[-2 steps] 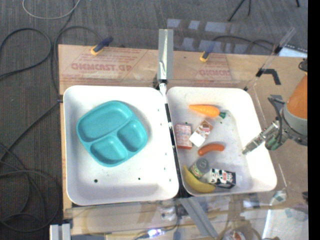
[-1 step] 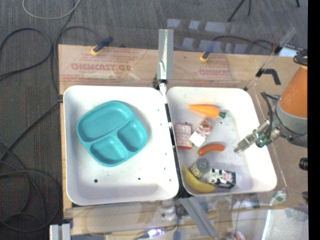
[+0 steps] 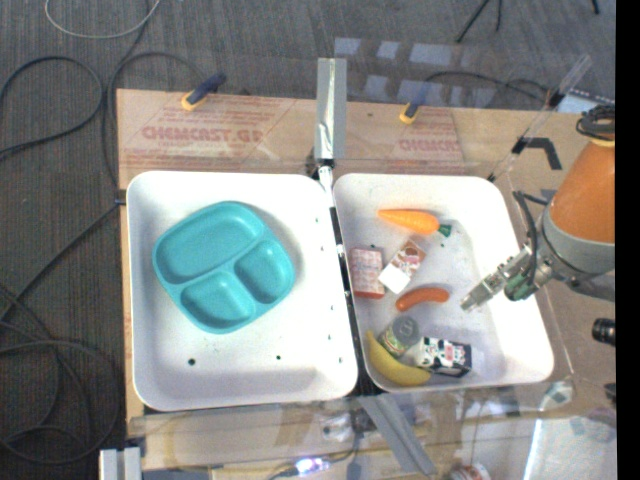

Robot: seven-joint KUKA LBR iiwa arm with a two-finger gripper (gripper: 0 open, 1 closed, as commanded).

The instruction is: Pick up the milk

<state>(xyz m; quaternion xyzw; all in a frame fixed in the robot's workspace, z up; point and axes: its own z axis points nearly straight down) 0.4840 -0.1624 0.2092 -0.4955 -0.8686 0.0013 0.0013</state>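
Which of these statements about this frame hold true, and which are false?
1. The teal plate lies in the left bin. True.
2. The carrot lies in the left bin. False: it lies in the right bin, near the far wall.
3. The gripper hovers over the right bin. True.
4. The banana lies beside the teal plate. False: it lies at the right bin's near edge.
5. The black-and-white milk carton lies on its side next to the banana. True.
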